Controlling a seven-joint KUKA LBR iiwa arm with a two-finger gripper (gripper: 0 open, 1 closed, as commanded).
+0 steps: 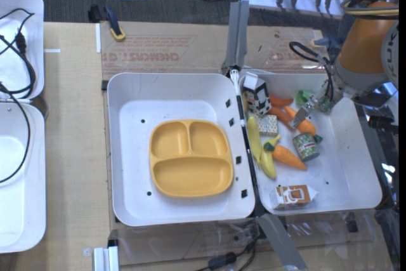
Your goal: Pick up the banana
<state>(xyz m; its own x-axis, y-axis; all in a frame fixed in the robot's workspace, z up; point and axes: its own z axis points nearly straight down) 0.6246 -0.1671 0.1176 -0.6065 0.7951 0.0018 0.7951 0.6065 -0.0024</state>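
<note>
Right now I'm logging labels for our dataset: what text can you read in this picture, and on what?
Cardboard sheet behind the bins: red print, upside down and mirrored, too blurred to read for sure.
Small carton near the right bin's front: printing too small to read.
Green can: label unreadable.
Black-and-white carton: no legible words.

One fixed camera looks down at a slant from above the bench (70, 136), taking in both bins (127, 200).

Bright, even overhead light, soft shadows, slightly soft focus.
</note>
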